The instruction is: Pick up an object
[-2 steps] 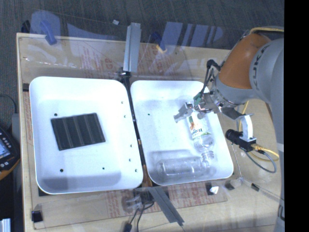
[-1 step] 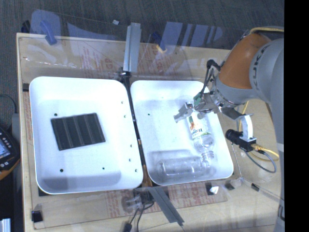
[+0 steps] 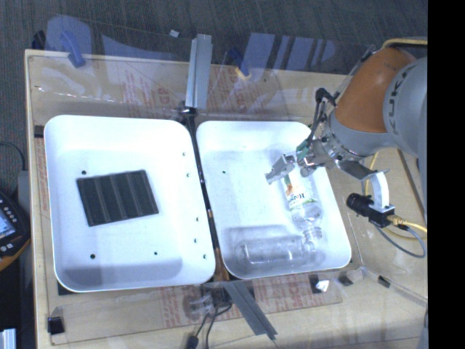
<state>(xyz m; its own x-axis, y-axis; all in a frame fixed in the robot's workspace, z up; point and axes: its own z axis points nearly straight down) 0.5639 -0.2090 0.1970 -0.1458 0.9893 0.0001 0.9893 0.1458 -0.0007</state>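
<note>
**Pincer poised at the top of a small bottle in the right-hand bin**

The arm (image 3: 378, 107) reaches in from the right, and its pincer (image 3: 289, 167) sits over the upper right part of the right bin (image 3: 240, 140). Its metal fingers (image 3: 278, 171) point toward the left, low over the bin floor. How far apart they stand cannot be made out at this slant, and nothing is visibly held between them.

Just below the pincer lies a small clear bottle (image 3: 300, 202) with an orange-and-white label. Its long axis runs roughly up and down the view, tilted slightly, so the upper end sits right at the fingertips and the lower end points toward the bin's near right corner. Which end carries the cap is hard to tell. A second, larger clear bottle (image 3: 272, 249) lies across the bin's near edge, its long axis running left to right, with its right end close to the small bottle's lower end.

The small bottle is the nearer target: it lies directly toward the viewer from the pincer. A grip would likely work best with the fingers closing across its narrow width rather than along its length.

The left bin (image 3: 65, 144) holds a dark ribbed mat (image 3: 117, 197), well apart from the arm.
</note>
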